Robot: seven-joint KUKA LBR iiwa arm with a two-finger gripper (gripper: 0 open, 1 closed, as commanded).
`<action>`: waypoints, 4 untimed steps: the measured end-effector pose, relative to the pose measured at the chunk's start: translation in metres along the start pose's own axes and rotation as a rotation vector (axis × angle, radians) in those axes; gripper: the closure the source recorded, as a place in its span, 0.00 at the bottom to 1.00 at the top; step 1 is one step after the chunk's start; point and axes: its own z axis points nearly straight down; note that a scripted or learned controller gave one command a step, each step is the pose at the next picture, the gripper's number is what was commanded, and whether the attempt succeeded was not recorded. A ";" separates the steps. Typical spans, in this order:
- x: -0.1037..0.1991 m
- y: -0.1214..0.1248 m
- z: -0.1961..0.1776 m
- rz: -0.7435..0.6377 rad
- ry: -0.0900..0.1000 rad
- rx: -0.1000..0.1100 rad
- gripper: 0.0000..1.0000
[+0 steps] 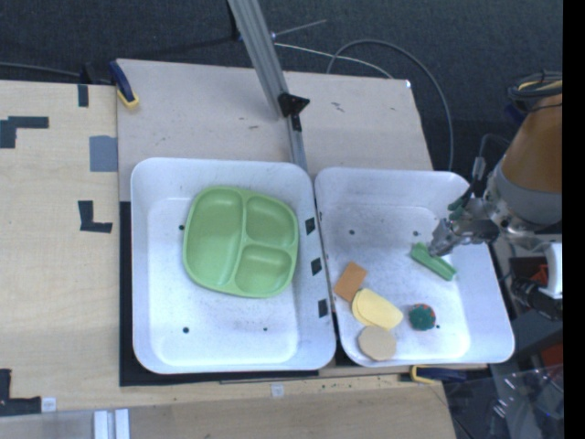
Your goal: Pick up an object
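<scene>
The gripper [445, 239] hangs over the right bin [384, 190] just above a green block [431, 262] near its right wall, its opening impossible to judge; the block looks light, stiff, best pinched across its narrow sides

My pale wooden bench [55, 245] carries dark tape marks [23, 128] on its left side. Beyond its far edge lies dark carpeted floor [110, 12], crossed by a thin looping cable [402, 53]. A grey metal pole [260, 44] slants in from above. A blue-and-yellow clamp [124, 85] grips one board's corner.
</scene>
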 end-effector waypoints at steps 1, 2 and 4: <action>0.053 0.002 0.011 -0.004 0.002 0.004 1.00; 0.104 -0.006 0.005 -0.005 0.003 0.004 1.00; 0.196 -0.011 0.009 -0.005 0.002 0.005 1.00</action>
